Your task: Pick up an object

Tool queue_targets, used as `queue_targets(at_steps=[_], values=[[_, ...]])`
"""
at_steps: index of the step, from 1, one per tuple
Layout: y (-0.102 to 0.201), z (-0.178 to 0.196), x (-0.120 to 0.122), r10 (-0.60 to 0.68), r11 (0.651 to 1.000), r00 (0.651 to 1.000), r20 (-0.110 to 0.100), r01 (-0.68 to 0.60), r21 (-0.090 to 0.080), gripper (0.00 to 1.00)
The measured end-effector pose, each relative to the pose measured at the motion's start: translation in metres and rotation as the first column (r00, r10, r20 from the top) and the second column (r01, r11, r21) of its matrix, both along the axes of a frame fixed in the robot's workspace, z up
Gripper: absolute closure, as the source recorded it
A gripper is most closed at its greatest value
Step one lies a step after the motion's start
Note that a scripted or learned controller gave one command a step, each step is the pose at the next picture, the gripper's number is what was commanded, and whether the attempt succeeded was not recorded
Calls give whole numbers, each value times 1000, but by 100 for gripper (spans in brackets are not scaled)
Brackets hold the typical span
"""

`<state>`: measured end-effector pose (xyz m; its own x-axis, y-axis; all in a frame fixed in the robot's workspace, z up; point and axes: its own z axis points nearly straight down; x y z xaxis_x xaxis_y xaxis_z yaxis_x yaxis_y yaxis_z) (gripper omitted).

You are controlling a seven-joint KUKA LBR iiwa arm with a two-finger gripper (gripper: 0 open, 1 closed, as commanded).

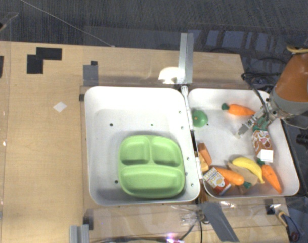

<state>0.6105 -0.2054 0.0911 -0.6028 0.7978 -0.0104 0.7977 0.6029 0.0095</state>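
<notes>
Toy carrot [238, 110] lies flat near the right bin's [219, 97] far wall.

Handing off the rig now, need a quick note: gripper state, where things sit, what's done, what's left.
Gripper: low in the right bin, just below the upper carrot, beside a printed packet; nothing seen between its fingers.
Right bin also holds: green ball, banana, two more carrots, other small food toys along the near edge.
Left bin: green divided plate.
Done: arm is down among the objects.
Left: grasp one object, lift it.
</notes>
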Motion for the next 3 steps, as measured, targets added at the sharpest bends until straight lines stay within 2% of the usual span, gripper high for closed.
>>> queue_targets(at_steps=[1, 2, 3], values=[[45, 93, -34, -162, 987, 987, -5, 162, 2, 0], [10, 75, -8, -18, 1000, 1000, -6, 18, 1, 0], [1, 7, -38, -75, 997, 997, -1, 75, 0, 0]])
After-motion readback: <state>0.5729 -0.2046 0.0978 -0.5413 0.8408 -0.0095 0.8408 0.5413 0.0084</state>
